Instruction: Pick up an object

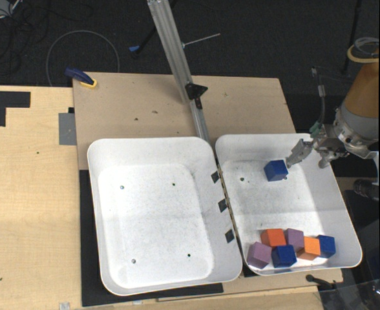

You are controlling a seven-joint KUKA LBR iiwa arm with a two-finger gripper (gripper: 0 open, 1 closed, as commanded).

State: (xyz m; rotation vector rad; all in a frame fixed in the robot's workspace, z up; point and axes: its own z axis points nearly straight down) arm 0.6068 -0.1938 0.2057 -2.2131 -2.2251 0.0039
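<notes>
While left bin (112, 157) bare, right bin (332, 192) holds blocks (290, 245).

Blue block (276, 170) seen alone in right bin (326, 192), in far half, flat on floor, turned a little. Other blocks bunched at near edge of same bin: orange block (274, 237), purple block (295, 237), second orange block (312, 246), small blue block (327, 245) toward near right corner, big blue block (284, 256), second purple block (258, 255). Bunch packed close, sides touching.
</notes>
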